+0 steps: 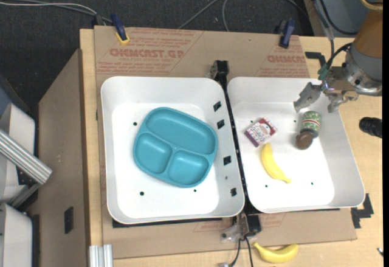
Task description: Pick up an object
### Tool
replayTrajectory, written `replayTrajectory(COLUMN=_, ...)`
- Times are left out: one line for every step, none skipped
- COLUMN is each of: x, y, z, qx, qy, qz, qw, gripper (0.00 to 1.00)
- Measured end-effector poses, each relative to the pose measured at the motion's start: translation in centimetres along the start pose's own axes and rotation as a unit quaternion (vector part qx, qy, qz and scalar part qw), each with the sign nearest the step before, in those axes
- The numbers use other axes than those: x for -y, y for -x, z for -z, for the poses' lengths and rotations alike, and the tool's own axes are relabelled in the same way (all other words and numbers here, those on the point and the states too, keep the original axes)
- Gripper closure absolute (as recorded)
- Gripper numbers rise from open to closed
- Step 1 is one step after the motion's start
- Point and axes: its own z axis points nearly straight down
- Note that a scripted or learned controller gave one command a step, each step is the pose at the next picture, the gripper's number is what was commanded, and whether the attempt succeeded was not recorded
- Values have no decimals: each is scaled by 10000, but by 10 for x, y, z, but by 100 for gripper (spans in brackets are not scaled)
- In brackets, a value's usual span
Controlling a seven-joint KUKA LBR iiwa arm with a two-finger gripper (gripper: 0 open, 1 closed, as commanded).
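Cardboard-covered surface [152, 47] carrying two white bins; released claw [318, 97] hovers at twelve o'clock of the small brown-lidded jar lying tilted [307, 130] in the right bin [340, 187]. Risk: the rounded jar may roll from closing fingers.

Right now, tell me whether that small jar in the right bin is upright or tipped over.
Tipped over. The jar lies on its side on the right bin floor, brown lid end toward the camera, near the gripper.

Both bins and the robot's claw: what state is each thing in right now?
Blue divided plate: flat in the left bin.
Banana: lying in the right bin.
Small packet: lying beside the banana.
Small bottle: tipped on its side.
Gripper: open, above the bottle, holding nothing.
Second banana: outside the bins, on the bench's front edge.
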Motion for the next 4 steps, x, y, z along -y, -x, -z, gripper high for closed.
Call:
replayTrajectory(x=-2, y=-1, z=8, qx=13, qy=71, qz=18, qw=10000, gripper=0)
replayTrajectory(x=-3, y=-10, z=-39, qx=6, qy=45, qz=22, qw=10000, gripper=0)
replayTrajectory(x=5, y=-12, z=-97, qx=5, qy=51, qz=13, qw=10000, gripper=0)
replayTrajectory(x=3, y=-13, z=-147, qx=-2, qy=72, qz=12, qw=10000, gripper=0)
